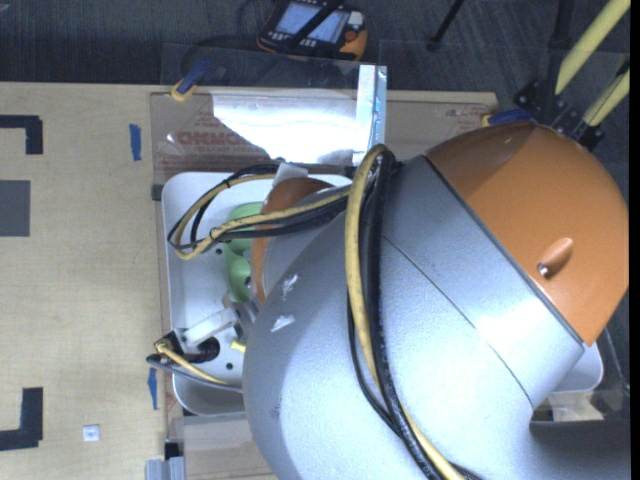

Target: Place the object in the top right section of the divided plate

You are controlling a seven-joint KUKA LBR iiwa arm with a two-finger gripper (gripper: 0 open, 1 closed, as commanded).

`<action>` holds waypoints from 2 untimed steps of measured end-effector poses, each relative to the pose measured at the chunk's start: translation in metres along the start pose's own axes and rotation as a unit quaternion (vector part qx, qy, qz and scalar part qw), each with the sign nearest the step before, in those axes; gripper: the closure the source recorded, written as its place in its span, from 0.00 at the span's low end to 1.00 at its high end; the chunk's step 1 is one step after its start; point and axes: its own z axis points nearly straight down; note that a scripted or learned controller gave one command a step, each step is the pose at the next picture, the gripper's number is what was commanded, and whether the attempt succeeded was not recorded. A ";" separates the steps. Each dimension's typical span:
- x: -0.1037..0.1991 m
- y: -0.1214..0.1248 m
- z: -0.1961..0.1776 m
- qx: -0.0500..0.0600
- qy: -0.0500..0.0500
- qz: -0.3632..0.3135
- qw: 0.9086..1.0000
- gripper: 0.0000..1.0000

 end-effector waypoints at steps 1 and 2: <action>-0.004 -0.001 0.002 0.002 -0.008 -0.002 1.000 0.00; 0.017 0.065 0.000 -0.003 -0.001 -0.068 0.998 0.00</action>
